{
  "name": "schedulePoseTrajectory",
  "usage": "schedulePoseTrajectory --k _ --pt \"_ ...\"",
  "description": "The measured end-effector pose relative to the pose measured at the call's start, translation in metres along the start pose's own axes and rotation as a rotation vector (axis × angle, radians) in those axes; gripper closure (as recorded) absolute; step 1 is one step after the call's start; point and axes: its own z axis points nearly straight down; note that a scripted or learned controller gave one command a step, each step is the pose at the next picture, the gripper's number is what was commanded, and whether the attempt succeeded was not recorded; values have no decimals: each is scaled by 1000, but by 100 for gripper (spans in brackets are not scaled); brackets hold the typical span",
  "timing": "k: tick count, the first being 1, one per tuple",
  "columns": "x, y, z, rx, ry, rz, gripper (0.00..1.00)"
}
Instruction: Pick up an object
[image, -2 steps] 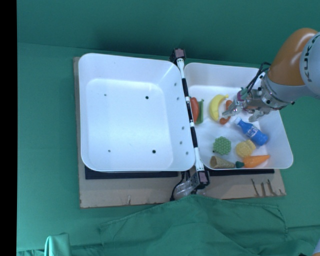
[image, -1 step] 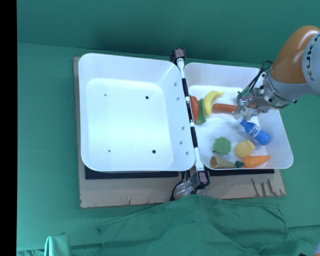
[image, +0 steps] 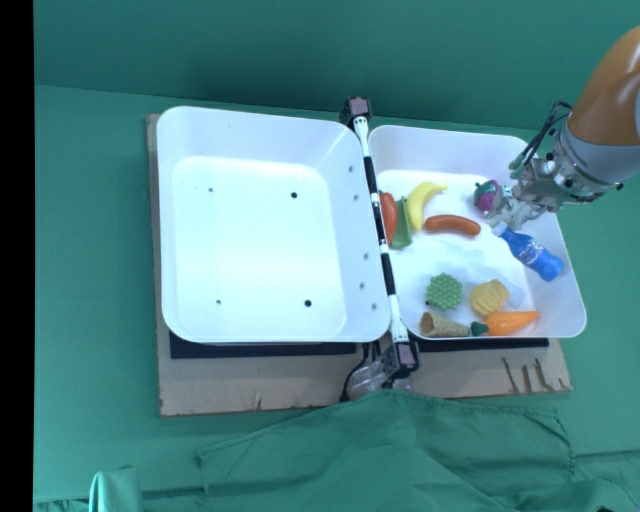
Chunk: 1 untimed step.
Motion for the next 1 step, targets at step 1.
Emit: schedulePoseTrajectory --k 1 --pt "9 1 -57 -2 1 -2 100"
